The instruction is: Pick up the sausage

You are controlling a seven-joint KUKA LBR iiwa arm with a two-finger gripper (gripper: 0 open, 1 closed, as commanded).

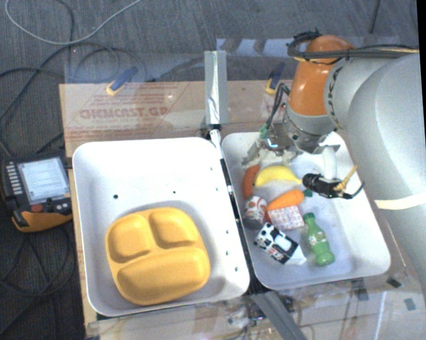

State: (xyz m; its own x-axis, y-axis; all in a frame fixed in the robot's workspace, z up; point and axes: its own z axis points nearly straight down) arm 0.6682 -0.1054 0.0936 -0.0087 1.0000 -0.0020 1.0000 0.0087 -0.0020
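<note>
Fingers (264,149): hanging low over the right bin's (365,260) far end; whether they are spread or closed, I cannot tell.
Sausage (250,179): lying in the right bin near its left wall, just beside the banana (275,174).
Left bin (90,174): carrying a yellow tray (157,251).

Yellow tray (158,252); green bottle (318,241); orange carrot (286,199); black-and-white box (276,242); reddish sausage (251,179).
</note>
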